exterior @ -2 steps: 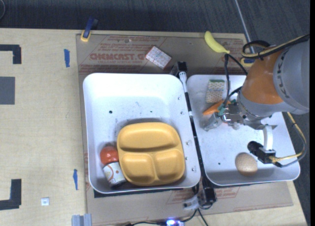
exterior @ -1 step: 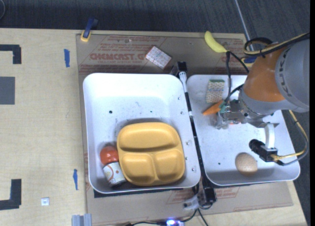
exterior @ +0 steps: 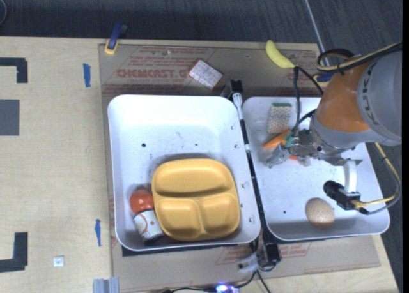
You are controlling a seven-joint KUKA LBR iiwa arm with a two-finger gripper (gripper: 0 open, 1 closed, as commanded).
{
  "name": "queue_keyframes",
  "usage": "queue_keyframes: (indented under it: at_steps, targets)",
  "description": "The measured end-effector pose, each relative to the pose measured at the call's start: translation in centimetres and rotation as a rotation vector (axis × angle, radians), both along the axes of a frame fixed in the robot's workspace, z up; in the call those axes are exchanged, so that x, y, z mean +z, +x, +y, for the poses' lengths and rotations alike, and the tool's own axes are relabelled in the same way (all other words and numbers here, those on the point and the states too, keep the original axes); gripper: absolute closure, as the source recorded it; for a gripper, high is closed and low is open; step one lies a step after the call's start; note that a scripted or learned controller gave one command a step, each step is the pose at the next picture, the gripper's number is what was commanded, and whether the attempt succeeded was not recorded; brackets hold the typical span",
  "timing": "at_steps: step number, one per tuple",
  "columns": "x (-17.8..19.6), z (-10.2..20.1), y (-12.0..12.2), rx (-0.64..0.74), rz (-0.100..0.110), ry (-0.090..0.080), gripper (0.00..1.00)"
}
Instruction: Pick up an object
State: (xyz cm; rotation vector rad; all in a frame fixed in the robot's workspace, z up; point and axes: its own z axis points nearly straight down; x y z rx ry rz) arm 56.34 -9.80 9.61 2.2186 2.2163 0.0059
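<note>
White bins (exterior: 121,157), 2, left with 1 yellow tray (exterior: 195,197), right with 1 tan egg (exterior: 319,211), claw (exterior: 276,152) grip unclear.

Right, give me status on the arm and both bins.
Gripper low in right bin, at an orange item; grip unclear. Tan egg-shaped object loose near front edge. Left bin: yellow divided tray, small can.

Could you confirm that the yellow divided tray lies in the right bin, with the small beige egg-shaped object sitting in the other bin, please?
Not quite: the yellow divided tray lies in the left bin, not the right one. The camera view shows it near that bin's front edge. The beige egg-shaped object does sit in the other bin, the right bin, near its front edge.
</note>
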Motion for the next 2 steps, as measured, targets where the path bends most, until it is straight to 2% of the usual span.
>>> queue_keyframes:
  at_steps: [1, 2]
  targets:
    - [1.0, 0.0, 0.1, -0.001, -0.003, -0.001, 1.0]
    - [5.0, -7.8, -2.5, 0.001, 0.005, -0.001, 1.0]
